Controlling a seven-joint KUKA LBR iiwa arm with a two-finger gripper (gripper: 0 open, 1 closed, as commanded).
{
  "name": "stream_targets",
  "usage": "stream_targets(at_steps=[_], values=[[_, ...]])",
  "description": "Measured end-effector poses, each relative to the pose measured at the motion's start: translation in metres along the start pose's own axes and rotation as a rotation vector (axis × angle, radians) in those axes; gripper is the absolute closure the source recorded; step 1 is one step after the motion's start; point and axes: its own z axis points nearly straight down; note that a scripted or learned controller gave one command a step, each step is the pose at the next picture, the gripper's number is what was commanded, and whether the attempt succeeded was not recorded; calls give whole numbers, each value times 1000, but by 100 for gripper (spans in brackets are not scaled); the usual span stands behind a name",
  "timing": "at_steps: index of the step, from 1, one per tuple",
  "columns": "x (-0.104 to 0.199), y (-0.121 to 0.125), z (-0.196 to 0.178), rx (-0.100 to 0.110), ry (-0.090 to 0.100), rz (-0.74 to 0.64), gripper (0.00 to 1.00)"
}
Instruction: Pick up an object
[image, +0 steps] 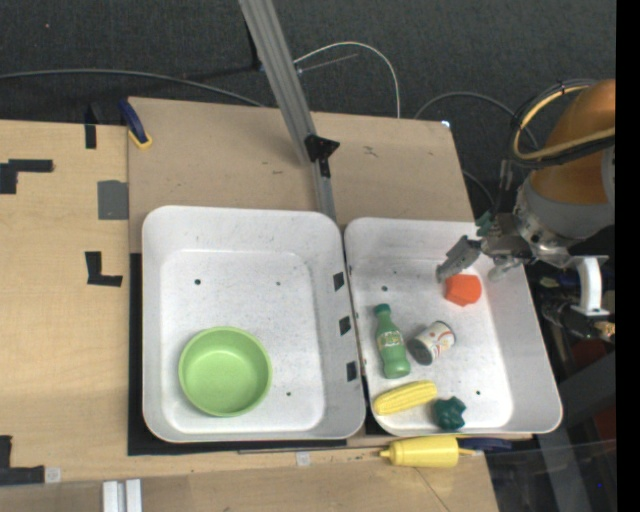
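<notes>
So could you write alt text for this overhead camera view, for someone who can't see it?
The arm's end effector hovers beside an orange object in the right bin, which also holds a green bottle, corn cob and small can. The left bin holds a green bowl.

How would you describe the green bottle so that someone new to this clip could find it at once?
Look at the right bin of the two white bins. Near its left wall, about midway down, the green bottle lies on the floor, cap toward the far side. It is the one long green thing there, just above the yellow corn.
</notes>
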Motion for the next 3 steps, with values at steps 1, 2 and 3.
stream_targets(at_steps=[1, 2, 3], values=[[0, 0, 0, 0, 0, 0, 0], [-9, 2, 51, 5, -1, 2, 0], [-4, 4, 96, 5, 0, 1, 0]])
